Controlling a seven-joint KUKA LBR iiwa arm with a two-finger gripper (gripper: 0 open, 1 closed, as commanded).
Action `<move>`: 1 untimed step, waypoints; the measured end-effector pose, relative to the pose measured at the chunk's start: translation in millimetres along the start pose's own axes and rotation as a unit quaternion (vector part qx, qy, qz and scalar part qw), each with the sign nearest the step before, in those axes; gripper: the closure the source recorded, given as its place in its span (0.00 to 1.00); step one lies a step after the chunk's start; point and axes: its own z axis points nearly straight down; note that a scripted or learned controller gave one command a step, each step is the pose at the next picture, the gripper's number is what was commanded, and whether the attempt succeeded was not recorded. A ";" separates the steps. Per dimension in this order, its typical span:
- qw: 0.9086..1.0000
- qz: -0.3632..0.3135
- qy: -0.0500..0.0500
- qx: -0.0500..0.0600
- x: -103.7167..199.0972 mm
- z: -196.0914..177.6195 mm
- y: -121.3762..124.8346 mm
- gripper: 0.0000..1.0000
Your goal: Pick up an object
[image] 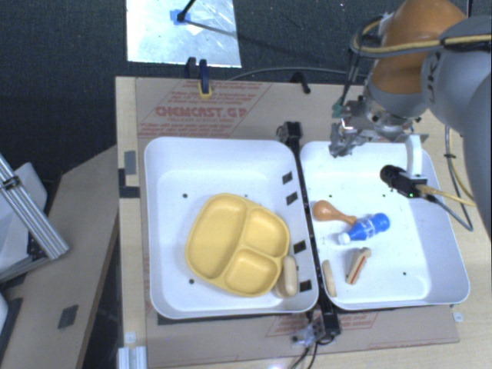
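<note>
- Nearest us, in the right bin [442, 279], we see a hot dog toy [357, 265] lying tilted, and just to its left a small tan stick-shaped piece [329, 277] against the divider.
- In the left bin [165, 206], a yellow divided plate [237, 244] rests with a beige bread-like piece [288, 276] touching its near right corner.
- A little farther in the right bin, we find a blue bottle [367, 227] on its side, its white cap pointing left, and just beyond it an orange drumstick-shaped toy [333, 212], nearly touching the bottle's cap end.
- Farther still, the gripper [344, 143] hangs over the far left corner of the right bin, well apart from all these objects; nothing shows between its tips, and we cannot tell how it is set.
- Behind it, the grey arm with its orange band [419, 33] reaches in from the right.
- At the far end, we see a shiny sheet [183, 21] on dark cloth.
</note>
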 end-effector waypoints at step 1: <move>1.000 -0.001 0.001 0.000 52.6 8.2 11.3 1.00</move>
